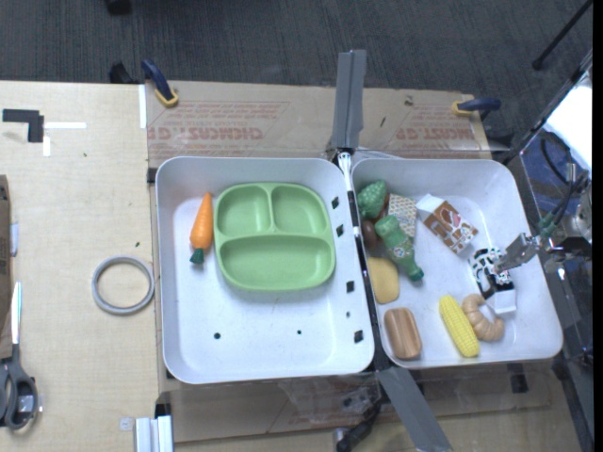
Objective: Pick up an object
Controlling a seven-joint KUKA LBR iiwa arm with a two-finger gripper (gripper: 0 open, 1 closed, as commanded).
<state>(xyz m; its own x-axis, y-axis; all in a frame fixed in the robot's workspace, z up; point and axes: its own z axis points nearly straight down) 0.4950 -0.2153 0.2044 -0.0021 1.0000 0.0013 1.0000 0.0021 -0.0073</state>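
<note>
The right bin (pixel 528 205) holds several toy foods: a green broccoli (pixel 372 196), a green bottle (pixel 400 243), a brown and white carton (pixel 448 226), a yellow lump (pixel 382 279), a hot dog bun (pixel 403 332), a corn cob (pixel 459 326) and a tan pastry (pixel 485 318). My gripper (pixel 513 257) reaches in low over this bin's right side. It is right beside a small black and white item (pixel 484 264) and above a white block (pixel 504 299). Whether it touches either is unclear.
The left bin (pixel 254 347) holds a green divided plate (pixel 275 235) and a carrot (pixel 202 224) by its left wall. On the bench to the left lie a tape ring (pixel 123 284) and scissors (pixel 17 389). Clamps (pixel 162 83) hold the cardboard behind the bins.
</note>
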